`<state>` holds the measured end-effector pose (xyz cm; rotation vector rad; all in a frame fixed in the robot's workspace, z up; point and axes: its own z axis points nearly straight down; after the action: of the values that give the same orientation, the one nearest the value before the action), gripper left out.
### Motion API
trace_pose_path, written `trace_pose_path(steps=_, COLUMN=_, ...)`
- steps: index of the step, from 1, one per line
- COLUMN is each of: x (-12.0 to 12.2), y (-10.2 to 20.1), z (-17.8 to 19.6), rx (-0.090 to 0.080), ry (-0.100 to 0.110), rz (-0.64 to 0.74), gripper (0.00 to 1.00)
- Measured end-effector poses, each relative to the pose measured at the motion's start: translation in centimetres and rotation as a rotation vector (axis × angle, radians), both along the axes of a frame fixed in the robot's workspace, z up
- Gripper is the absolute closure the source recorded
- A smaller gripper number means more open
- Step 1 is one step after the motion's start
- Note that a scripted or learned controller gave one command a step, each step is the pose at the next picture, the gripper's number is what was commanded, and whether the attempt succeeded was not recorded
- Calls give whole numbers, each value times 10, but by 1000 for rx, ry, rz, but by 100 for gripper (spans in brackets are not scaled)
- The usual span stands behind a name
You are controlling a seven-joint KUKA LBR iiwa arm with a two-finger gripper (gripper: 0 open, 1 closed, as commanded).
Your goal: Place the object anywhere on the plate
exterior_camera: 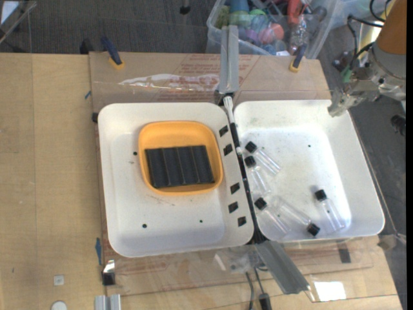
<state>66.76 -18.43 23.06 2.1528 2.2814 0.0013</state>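
Jaws by right bin (359, 148); black block (179, 166) on plate (177, 130)

The arm (393, 28) shows an orange band above a grey wrist — dark cables loop beside it. Below hangs a pale grey metal gripper (338, 106) — small, angular, with slim bracket-like parts.

Wooden bench (45, 173); dark carpet floor (97, 11); clear toy-filled tub (277, 11) behind.
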Motion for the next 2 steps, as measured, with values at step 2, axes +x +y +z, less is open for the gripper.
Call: trace_pose_path(steps=2, x=0, y=-11, z=37, rx=-3, ry=-2, rz=534, gripper=100)
